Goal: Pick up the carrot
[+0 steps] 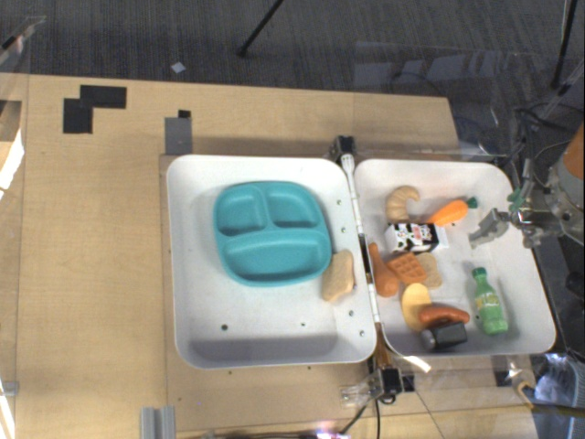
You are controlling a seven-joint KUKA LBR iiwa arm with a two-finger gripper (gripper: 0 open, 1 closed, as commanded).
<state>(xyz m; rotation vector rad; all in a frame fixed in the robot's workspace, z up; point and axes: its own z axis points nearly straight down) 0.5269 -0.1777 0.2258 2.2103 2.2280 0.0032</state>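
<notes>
Black block [447,336], carrot [451,212] left of end effector [501,226]

orange carrot with green tip [451,212] lies in right white bin [526,273], just right of the pale croissant [400,200], above the black-and-white carton [413,236]. grey metal gripper [495,227] hangs right of the carrot, apart from it.

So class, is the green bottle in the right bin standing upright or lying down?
Lying down. The green bottle shows its full length flat on the floor of the right bin, cap pointing toward the far side.
</notes>
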